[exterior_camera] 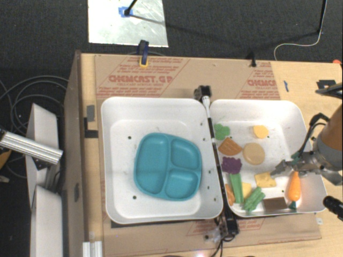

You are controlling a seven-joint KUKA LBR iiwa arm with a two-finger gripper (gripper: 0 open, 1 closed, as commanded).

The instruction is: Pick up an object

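The right white bin (pixel 278 111) holds several toy foods. Among them are a green piece (pixel 221 131), a yellow piece (pixel 260 131), a tan round disc (pixel 254 153), purple grapes (pixel 231 165), a yellow wedge (pixel 265 180) and a brown bar (pixel 274 203). An orange carrot (pixel 293 188) stands near the bin's right side. My gripper (pixel 292 168) hangs low over the right part of this bin, directly above the carrot's top end. Whether it touches the carrot is unclear.
The left white bin (pixel 123 122) bears a blue divided plate (pixel 168 166). Green sticks (pixel 253 198) and an orange-brown piece (pixel 230 146) crowd the right bin's left half. Cardboard (pixel 161 74) lies under both bins, and cables (pixel 21 98) lie to the left.
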